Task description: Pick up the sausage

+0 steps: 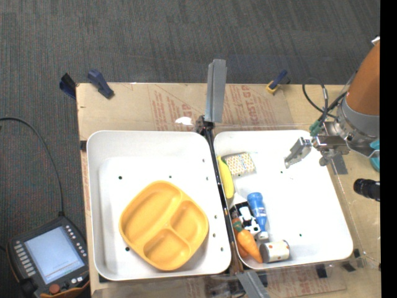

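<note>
My gripper (315, 156) hangs over the upper right part of the right bin (310, 191), open, with nothing between its fingers (298, 152). The toys lie in a cluster along the bin's left side, well to the lower left of the gripper. A small brownish piece (263, 235) shows between the blue bottle (257, 210) and a grey cylinder (275, 251); I cannot tell whether it is the sausage. An orange carrot (248, 244) lies beside them at the bin's front left.
A waffle-patterned block (239, 163) and a yellow banana (226, 179) lie near the divider, with a black-and-white item (240, 216) below them. The left bin (105, 166) holds a yellow divided plate (163, 225). A grey post (216, 92) stands behind the bins.
</note>
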You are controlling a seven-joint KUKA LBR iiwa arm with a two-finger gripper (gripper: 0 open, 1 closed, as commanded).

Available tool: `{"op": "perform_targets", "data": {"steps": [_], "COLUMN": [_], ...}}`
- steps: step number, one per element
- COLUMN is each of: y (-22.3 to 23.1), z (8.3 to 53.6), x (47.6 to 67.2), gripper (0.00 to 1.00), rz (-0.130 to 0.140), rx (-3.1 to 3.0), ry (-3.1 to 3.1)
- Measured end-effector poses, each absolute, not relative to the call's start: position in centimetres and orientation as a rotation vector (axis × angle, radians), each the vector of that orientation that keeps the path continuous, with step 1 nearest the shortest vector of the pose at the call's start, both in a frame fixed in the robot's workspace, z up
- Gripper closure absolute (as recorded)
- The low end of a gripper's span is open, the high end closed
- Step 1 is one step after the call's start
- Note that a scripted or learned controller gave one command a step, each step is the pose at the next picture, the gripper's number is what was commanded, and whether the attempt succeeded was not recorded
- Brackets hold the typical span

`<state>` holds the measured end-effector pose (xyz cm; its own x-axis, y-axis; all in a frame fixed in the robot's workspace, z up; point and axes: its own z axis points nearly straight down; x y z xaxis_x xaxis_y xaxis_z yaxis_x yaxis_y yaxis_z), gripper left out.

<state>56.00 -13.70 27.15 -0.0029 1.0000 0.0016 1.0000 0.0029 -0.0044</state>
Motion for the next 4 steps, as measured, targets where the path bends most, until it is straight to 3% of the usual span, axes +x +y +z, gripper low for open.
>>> {"op": "perform_targets", "data": {"steps": [1, 2, 3, 4], "y": [-16.8, -17.0, -15.7, -16.2], "z": [14.2, 15.1, 17.2, 18.2], "x": [57.7, 57.7, 57.4, 51.4], "gripper": [0.0, 1.0, 1.0, 1.0], "rz": [0.002, 0.0, 0.002, 0.005], "rx": [-2.021, -2.03, -2.338, -2.594], "ry": [-2.399, -2.392, -2.096, -1.762]}}
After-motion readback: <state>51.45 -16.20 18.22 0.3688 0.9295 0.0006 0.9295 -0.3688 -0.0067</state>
